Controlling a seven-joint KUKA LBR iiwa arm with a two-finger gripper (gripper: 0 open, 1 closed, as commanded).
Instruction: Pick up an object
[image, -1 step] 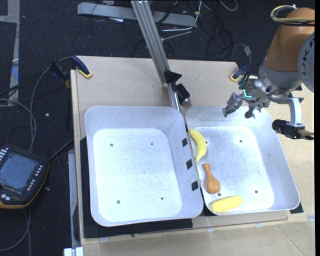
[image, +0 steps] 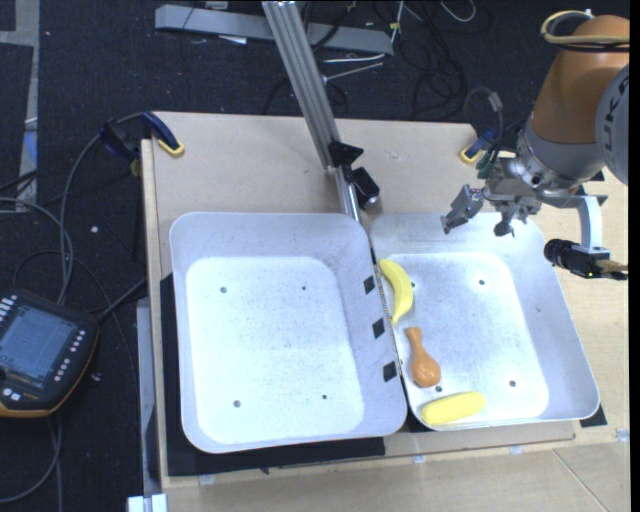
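Three toys in right bin (image: 560, 320), hard by its left wall: banana (image: 398, 289), drumstick (image: 421, 359), lemon (image: 453, 406); likely light, stiff, slick plastic, best pinched across banana's mid-curve or drumstick's thin shaft; claw (image: 480, 215) above bin's far rim, open, empty.

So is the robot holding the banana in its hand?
No, the banana lies in the right bin by its left wall, while the hand hangs apart from it above the bin's far edge.
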